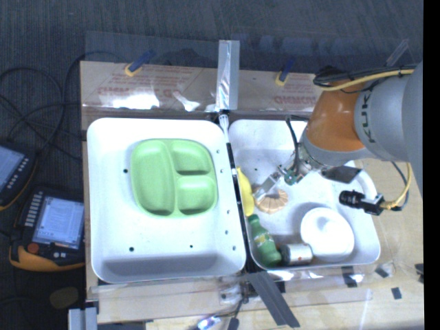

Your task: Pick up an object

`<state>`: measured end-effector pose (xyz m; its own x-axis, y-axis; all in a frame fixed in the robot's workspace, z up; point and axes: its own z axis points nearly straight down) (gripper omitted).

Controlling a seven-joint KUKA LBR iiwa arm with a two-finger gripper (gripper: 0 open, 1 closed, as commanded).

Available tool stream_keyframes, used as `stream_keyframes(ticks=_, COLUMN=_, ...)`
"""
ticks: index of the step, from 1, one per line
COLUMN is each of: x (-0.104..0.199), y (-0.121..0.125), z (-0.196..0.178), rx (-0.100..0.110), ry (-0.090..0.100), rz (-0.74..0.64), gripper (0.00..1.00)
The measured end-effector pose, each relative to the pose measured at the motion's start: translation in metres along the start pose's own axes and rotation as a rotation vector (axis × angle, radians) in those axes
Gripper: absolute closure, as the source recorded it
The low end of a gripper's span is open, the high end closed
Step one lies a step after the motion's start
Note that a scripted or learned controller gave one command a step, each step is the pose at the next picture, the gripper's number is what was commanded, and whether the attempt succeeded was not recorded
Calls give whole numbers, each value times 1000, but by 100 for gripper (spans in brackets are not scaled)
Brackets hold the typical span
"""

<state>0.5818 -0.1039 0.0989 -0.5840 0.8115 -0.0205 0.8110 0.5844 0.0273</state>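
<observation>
Two white bins (103, 184) — one green divided tray (173, 176) in the left; one banana (245, 192), one green bottle (263, 239), one white bowl (328, 231) right. Pincer (285, 177) low, grip unreadable.

Two bins sit side by side. Left bin (103, 253) holds a divided tray (173, 176) at centre. Right bin (368, 243) holds a banana (244, 192) along its left wall, w/ bottle (264, 243) in front, bowl (327, 231) to the right.

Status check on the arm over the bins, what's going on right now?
Tool low in right bin, just above tan round object. No visible grasp. Banana, green bottle and white bowl crowd close. Green tray alone in left bin.
</observation>
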Motion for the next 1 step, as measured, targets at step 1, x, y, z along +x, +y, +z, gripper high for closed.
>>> stream_keyframes(ticks=1, x=12, y=-42, z=0, rx=2, ry=0, rz=381, gripper=0)
